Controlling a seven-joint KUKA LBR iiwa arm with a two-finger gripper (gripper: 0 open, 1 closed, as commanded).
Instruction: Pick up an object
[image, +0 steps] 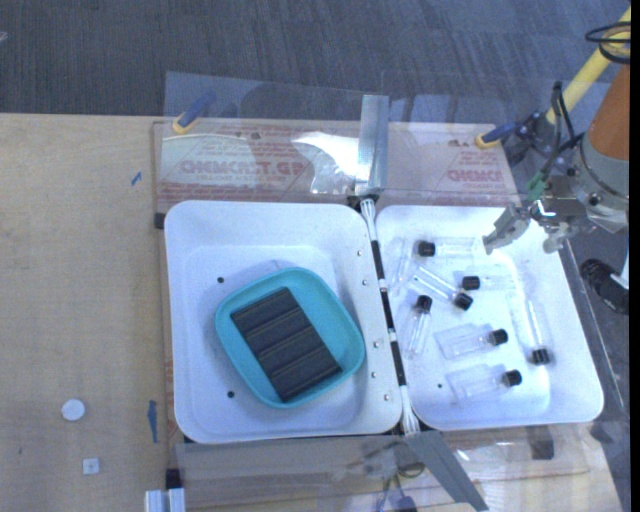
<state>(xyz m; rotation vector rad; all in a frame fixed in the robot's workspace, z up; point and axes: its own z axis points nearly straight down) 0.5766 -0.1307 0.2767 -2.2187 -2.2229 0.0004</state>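
Several clear vials with black caps lie scattered in the right bin (580, 400); one vial (436, 276) lies near the bin's middle and another vial (470, 341) lower down. In the left bin (190, 300) a teal tray (330, 300) holds a black ribbed block (285, 342). My gripper (527, 236) hangs over the right bin's far right corner, above and to the right of the vials. It is open, with nothing between its fingers (498, 235).
A metal divider (374, 145) stands upright behind the seam between the bins. Clear plastic sheets with red lettering (230, 165) lie behind both bins. A yellow cable (585, 75) and dark wires run by the arm at the top right.
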